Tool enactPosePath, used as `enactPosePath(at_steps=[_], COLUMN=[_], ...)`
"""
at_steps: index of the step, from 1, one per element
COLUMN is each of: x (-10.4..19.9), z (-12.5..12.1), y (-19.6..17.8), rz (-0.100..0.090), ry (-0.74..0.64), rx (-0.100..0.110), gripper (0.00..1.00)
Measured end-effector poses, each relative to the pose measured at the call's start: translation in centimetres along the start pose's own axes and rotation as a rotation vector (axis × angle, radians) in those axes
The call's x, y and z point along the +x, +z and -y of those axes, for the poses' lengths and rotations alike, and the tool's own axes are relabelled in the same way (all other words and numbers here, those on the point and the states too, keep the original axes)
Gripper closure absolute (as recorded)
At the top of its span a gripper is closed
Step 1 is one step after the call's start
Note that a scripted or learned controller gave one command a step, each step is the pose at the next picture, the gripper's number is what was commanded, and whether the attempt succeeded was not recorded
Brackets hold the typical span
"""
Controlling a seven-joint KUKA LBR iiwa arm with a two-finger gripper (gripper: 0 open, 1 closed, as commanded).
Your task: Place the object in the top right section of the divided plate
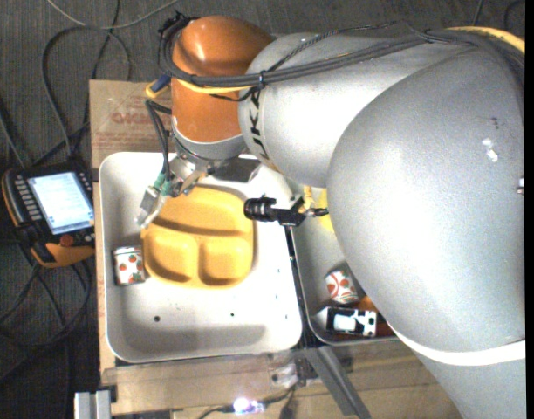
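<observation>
The end effector [155,201] is seen poised over the upper left corner of the yellow divided plate [200,241], close to the left wall of the left bin [197,339]; whether it is open or closed cannot be told. Just below it, a small white cube with red spots [128,265] is set touching the plate's left edge. Open bin floor is left below the plate. Farther right, two small objects are held in the right bin [315,326].

Looks like a robotics lab: big grey industrial arm [407,173] over white bins [119,321] on a plywood desk [119,112], handheld control pendant with lit screen [53,203] at left, loose cables [75,24] across dark carpet [23,347].
</observation>
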State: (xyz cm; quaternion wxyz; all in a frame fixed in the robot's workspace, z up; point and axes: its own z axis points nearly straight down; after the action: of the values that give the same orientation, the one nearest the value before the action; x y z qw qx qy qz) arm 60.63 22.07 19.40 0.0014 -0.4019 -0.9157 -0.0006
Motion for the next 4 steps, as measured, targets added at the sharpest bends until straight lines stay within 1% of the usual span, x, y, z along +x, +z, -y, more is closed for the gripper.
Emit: enactPosePath(at_steps=[1, 2, 3, 4], x=[0.2, 4.0, 6.4, 5.9], z=[-0.1, 8.6, 10.0, 5.2], y=[-0.9, -24.0, -6.7, 2.3], rz=[-0.002, 0.007, 0.002, 0.001], ry=[-0.002, 0.046, -0.069, -0.296], rx=[0.0, -0.001, 0.003, 0.003], gripper=[1.0, 1.0, 1.0, 1.0])
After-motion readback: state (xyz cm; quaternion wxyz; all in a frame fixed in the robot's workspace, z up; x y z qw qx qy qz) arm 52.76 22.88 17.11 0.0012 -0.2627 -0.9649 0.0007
